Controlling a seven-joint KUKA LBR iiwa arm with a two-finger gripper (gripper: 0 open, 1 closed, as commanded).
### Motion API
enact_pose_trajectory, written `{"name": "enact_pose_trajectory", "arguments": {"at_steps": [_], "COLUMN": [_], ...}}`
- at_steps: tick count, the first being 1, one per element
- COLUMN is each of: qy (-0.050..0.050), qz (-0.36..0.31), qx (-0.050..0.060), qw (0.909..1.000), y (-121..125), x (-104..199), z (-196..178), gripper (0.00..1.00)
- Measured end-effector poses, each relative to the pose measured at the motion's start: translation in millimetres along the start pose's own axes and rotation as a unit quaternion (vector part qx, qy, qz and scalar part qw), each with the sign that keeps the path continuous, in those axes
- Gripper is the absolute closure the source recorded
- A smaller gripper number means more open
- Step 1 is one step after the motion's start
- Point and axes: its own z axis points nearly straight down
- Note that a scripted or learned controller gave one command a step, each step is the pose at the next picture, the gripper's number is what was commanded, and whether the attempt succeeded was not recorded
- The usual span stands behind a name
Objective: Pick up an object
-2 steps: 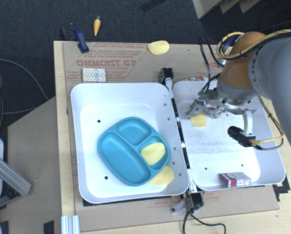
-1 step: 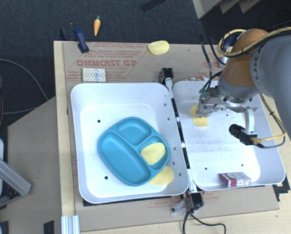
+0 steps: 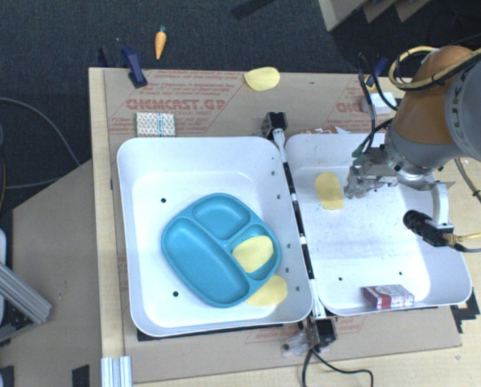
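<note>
In the right bin (image 3: 433, 289) a pale yellow chip-shaped piece (image 3: 329, 190) lies near the back left corner. My gripper (image 3: 355, 185) hangs low just to its right, close to its edge, below the orange wrist band (image 3: 429, 95). Nothing shows between the gripper and the piece. A small red and white box (image 3: 389, 297) lies at the front of the same bin. In the left bin (image 3: 143, 176) a blue divided tray (image 3: 212, 248) carries a yellow piece (image 3: 254, 252). Another yellow piece (image 3: 268, 291) rests against the tray's front edge.
A further yellow piece (image 3: 262, 78) lies on the bench behind the bins. A patterned packet (image 3: 155, 123) and a blue clip (image 3: 133, 67) sit at the back left. A black clamp bar (image 3: 292, 208) divides the bins. A black cable end (image 3: 424, 226) hangs by the arm.
</note>
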Motion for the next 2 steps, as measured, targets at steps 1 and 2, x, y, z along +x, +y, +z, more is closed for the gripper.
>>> {"name": "enact_pose_trajectory", "arguments": {"at_steps": [1, 2], "qy": [0.001, 0.001], "qz": [-0.001, 0.0], "qx": [0.0, 0.0], "qw": [1.0, 1.0], "y": [-17.7, -18.0], "x": [11.2, 11.1], "z": [-34.0, -33.5], "gripper": [1.0, 0.0]}}
